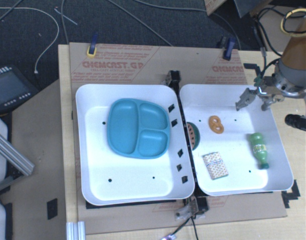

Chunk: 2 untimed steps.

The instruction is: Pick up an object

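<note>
The right bin (273, 184) holds a small brown pretzel (216, 124), a green bottle (259, 150) lying on its side, a patterned packet (215, 165) and a round green and dark item (193, 136) against its left wall. My gripper (254, 99) hangs over the bin's upper right part, above and to the right of the pretzel. Its two grey fingers (244, 100) are spread apart with nothing between them. The arm comes in from the right edge.
The left bin (92, 174) carries a blue divided plate (138, 128). A black divider with clips runs between the bins. Cables lie on the dark floor behind the bench, and blue clamps (93, 46) hold the cardboard at the back.
</note>
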Each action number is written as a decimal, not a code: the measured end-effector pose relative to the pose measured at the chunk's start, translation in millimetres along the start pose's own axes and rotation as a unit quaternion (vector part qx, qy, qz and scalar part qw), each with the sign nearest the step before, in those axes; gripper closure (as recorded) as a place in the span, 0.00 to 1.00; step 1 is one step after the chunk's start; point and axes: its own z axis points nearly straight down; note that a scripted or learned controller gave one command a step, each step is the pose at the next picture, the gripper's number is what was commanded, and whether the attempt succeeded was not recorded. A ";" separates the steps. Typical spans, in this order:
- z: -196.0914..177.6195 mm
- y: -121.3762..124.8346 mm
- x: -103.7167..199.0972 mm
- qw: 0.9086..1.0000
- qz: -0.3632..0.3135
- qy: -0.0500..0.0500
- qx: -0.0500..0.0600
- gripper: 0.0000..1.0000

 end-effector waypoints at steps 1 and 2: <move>63.1 -3.1 3.1 1.000 0.000 0.000 0.000 0.00; 85.8 -3.1 3.9 1.000 0.000 -0.001 -0.001 0.00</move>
